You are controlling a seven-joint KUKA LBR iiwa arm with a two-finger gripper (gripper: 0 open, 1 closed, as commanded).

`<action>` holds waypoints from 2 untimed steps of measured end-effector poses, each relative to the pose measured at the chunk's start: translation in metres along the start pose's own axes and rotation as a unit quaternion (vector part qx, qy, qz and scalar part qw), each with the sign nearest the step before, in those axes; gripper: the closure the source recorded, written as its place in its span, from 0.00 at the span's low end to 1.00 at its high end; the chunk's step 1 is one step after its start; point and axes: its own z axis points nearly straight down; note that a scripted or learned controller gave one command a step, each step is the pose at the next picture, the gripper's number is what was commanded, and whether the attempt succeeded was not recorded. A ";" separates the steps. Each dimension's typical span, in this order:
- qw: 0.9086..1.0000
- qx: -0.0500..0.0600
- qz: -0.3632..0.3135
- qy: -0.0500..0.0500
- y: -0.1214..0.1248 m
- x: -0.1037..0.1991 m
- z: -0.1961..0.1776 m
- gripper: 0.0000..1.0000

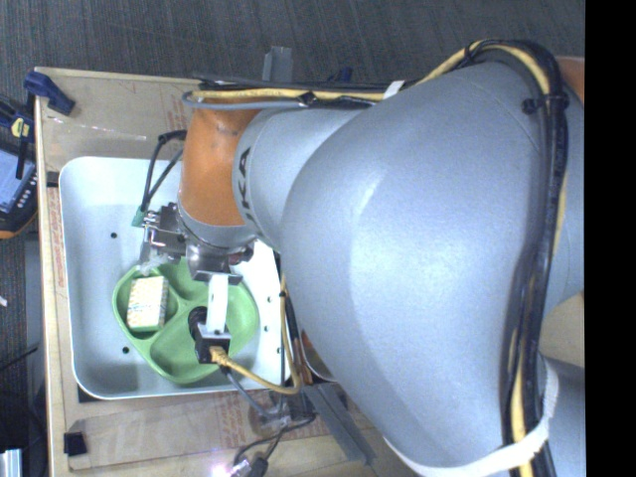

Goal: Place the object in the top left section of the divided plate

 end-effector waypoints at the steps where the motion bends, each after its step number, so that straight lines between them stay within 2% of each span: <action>1: 1.000 0.000 0.000 0.000 0.000 0.000 0.000 0.00; 2: 1.000 -0.003 0.028 0.002 0.092 -0.070 -0.028 0.00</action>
